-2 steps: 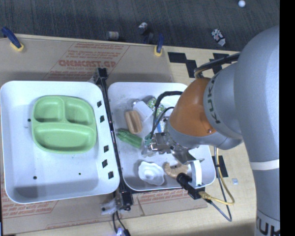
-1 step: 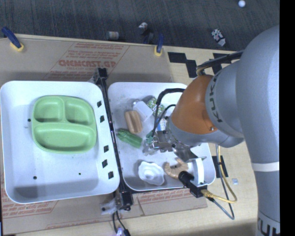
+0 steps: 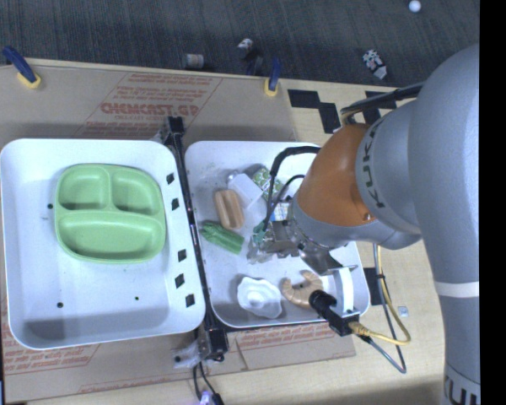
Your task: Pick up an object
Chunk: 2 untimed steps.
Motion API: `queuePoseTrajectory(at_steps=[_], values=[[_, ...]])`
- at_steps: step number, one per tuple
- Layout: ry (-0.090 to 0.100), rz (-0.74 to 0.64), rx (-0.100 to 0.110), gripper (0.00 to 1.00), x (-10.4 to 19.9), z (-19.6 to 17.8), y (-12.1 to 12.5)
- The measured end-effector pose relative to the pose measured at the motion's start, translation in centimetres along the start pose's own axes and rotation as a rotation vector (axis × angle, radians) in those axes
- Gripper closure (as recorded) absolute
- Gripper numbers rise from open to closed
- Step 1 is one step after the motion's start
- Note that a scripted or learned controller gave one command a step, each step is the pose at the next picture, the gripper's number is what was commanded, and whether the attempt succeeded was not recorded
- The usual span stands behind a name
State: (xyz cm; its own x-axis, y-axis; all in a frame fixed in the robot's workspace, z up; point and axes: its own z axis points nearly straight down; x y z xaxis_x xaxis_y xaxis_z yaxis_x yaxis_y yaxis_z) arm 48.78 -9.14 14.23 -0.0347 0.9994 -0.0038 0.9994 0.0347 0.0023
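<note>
Gripper (image 3: 270, 241) low in the right bin (image 3: 204, 163); whether spread or closed, cannot tell under the wrist. Green piece (image 3: 222, 237) just beside the jaws, tan roll (image 3: 228, 208) near, beyond it. Centre over the green piece, descend straight, close gently.

One fixed camera looks down on the bench (image 3: 59, 378) from above at a slant, set far enough off to take in both white bins whole. The left bin (image 3: 17, 226) lies toward the view's left and the right bin (image 3: 204, 163) just beside it near the middle. A strip of dark floor (image 3: 152, 15) runs across the top beyond the bench's far edge. The arm (image 3: 422, 167) reaches in from the right, large in the frame because it stands nearer the lens than the bins.
</note>
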Motion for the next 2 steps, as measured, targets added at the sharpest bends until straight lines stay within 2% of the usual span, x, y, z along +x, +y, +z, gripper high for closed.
queuePoseTrajectory(at_steps=[1,2], values=[[0.003,0.031,0.0,1.0,-5.1,-1.0,-1.2],[0.002,0.03,0.001,1.0,-12.1,-7.0,-1.4]])
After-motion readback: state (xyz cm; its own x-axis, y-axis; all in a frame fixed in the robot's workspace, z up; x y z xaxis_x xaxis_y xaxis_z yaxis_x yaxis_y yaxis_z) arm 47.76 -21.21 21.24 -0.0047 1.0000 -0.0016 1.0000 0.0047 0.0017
